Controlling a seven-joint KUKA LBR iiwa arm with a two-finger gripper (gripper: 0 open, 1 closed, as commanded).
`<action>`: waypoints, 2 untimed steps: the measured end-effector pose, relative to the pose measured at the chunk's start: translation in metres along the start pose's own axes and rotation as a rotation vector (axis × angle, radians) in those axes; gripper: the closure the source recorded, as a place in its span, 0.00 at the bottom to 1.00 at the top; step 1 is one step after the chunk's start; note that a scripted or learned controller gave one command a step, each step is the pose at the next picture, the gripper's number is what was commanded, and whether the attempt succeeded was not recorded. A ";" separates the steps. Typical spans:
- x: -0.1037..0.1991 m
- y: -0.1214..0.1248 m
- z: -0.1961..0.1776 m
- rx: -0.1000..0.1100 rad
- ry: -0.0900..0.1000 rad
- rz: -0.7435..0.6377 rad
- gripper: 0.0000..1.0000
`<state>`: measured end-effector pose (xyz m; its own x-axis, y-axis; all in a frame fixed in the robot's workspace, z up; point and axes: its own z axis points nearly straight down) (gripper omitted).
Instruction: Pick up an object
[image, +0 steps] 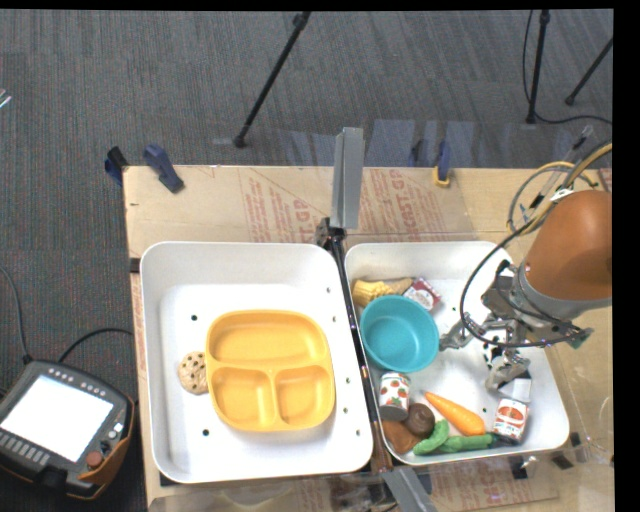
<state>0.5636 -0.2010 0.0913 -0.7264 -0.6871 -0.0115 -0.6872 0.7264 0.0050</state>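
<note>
The right bin (470, 255) holds a teal bowl (398, 335), a yellow item (370, 291), a red packet (425, 295), a small can (395, 395), a carrot (455, 412), a green vegetable (450, 441), a dark round item (420, 420) and a small bottle with a red label (510, 418). My gripper (505, 368) hangs low over the right side of this bin, below the orange band (572, 250). It is just above the bottle and to the right of the bowl. I see nothing held in it.
The left bin (165, 300) holds a yellow divided tray (270, 380) with a cookie (192, 372) beside its left edge. A grey post (348, 190) stands behind the bins' shared wall. A tablet pendant (60, 420) lies on the floor at the left.
</note>
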 end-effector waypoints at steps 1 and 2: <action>0.003 0.087 0.005 0.001 0.009 0.058 0.00; 0.016 -0.002 -0.027 0.010 0.007 0.102 0.00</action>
<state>0.5529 -0.2139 0.1178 -0.7925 -0.6099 -0.0047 -0.6099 0.7925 -0.0043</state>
